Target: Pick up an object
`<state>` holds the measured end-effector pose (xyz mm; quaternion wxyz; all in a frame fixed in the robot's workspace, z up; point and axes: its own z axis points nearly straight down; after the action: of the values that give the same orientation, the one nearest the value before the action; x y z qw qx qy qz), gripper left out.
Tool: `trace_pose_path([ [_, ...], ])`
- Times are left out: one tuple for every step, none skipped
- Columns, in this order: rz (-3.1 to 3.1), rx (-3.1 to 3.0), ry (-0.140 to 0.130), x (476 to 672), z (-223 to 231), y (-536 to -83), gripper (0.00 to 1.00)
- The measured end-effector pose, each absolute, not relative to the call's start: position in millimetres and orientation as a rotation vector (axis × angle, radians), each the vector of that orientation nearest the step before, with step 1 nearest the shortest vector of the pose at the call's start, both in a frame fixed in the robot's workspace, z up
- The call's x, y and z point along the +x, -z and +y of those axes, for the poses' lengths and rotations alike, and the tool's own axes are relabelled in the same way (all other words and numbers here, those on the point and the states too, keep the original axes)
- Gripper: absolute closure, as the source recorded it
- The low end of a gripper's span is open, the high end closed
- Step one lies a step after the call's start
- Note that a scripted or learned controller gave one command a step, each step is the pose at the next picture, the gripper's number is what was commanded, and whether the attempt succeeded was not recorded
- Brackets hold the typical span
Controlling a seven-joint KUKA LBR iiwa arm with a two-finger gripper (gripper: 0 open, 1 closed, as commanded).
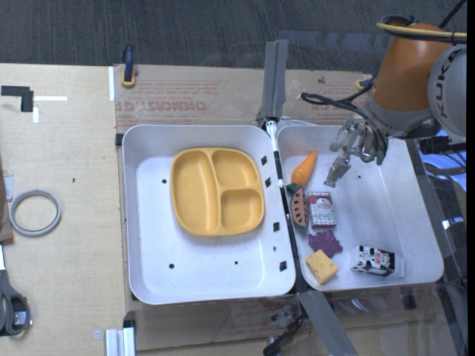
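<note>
Hovering over the upper part of the right bin (415,221), the gripper (349,158) hangs from the grey arm (438,43) with its orange band, and its metal fingers (335,173) look parted with nothing between them. Just left of it, an orange carrot (303,167) lies tilted near the bin's left wall. Below the carrot sit a watermelon slice (298,208) against that wall and a small pink-and-white carton (321,209) beside it. Further toward the near edge, a purple bunch of grapes (324,242) touches a yellow cheese wedge (321,266), and a black-and-white cow-patterned box (372,260) rests apart from them at the lower right of the bin. All these objects lie on the bin floor, untouched by the gripper.

Beside it, the left bin (148,258) holds a yellow divided plate (217,191) with three compartments. On the wooden bench (67,124) to the left lies a grey ring of tape (33,212)
</note>
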<state>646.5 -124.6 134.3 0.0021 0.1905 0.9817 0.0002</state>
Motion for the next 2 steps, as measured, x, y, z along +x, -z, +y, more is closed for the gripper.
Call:
trace_pose_path([
  [3.005, 0.910, -0.001, 650.9, -98.3, -92.3, 0.00],
  [3.004, 0.906, 0.004, 651.2, -99.5, -102.2, 1.00],
])
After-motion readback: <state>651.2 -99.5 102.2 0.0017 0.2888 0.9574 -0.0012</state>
